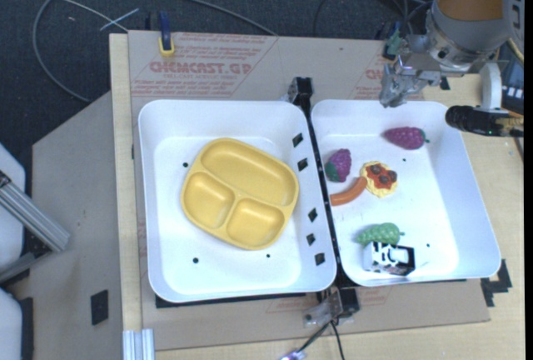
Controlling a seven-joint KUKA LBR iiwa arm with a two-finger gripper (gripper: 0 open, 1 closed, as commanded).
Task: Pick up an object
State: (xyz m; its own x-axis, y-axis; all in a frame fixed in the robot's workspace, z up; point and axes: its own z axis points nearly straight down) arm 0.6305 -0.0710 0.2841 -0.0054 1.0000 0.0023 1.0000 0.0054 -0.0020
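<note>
The hand [398, 92] hangs above the right bin's [475, 208] far rim; its grip state cannot be judged. Nearest it, the purple grapes [405, 137] look light, stiff, bumpy; take them across the middle.

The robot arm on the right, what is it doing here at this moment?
The arm's end effector hangs over the far rim of the right bin, with nothing visibly between its fingers. In that bin lie a purple grape bunch, a second purple fruit, a pizza slice toy, an orange sausage, a green grape bunch and a black-and-white item. The left bin holds a yellow divided plate. No object has been picked up yet.
</note>
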